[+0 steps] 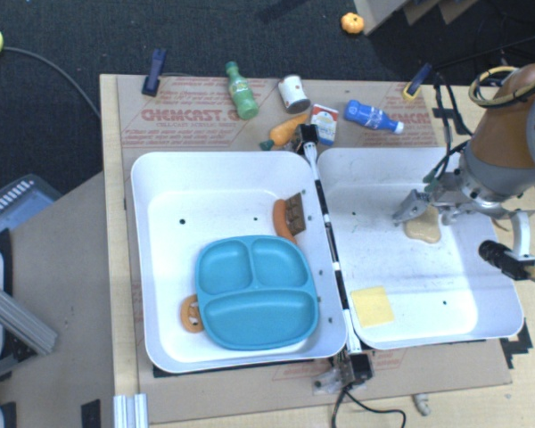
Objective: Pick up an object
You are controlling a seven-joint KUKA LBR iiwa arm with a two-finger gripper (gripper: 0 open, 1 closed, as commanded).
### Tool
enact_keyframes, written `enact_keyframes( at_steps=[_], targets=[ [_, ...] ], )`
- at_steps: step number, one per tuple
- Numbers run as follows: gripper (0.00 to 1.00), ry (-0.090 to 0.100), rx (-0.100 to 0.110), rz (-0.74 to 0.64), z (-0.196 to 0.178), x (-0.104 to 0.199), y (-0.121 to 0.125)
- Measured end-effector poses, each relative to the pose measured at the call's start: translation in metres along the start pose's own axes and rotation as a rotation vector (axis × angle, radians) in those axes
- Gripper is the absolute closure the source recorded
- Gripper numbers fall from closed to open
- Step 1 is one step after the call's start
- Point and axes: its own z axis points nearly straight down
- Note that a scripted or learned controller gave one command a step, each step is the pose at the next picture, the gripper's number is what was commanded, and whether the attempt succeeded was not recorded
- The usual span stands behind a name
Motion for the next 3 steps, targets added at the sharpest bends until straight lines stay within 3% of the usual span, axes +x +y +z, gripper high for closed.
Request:
enact_keyframes(
  at_steps=[1,2,3],
  targets=[
    [0.0,-0.003,-0.005,-0.001,-0.02,-0.005,0.007],
    [0.0,0.0,0.0,0.0,0.008,-0.014,-0.003],
    [0.0,-0.004,-0.007,0.0,0.031,-0.005,0.013]
  ],
)
